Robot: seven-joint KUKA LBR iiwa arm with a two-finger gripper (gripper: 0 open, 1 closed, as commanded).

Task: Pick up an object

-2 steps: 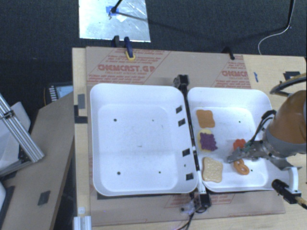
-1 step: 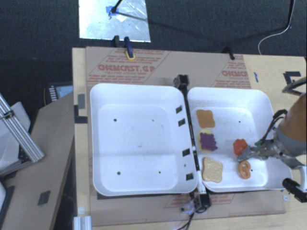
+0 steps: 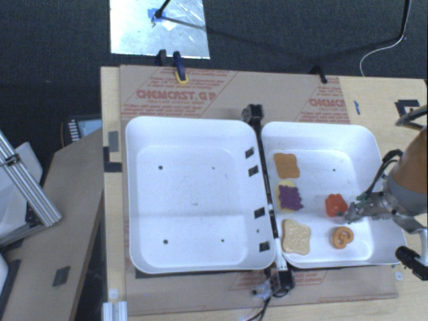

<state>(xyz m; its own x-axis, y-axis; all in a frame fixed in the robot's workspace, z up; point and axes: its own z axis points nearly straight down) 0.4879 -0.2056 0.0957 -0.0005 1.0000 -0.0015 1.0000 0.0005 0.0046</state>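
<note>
Gripper (image 3: 352,212) sits low in right bin (image 3: 321,131), between red block (image 3: 335,204) and pretzel (image 3: 342,237); finger state: cannot tell; you should centre over one item before closing.

floor (image 3: 301,19): dark carpet, top of view
foil sheet (image 3: 159,17): shiny, lying on carpet, top left
bench (image 3: 110,112): light wood, cardboard sheet (image 3: 200,92) on top
aluminium rail (image 3: 27,186): slanted, left edge
cable (image 3: 394,42): white, top right
</note>
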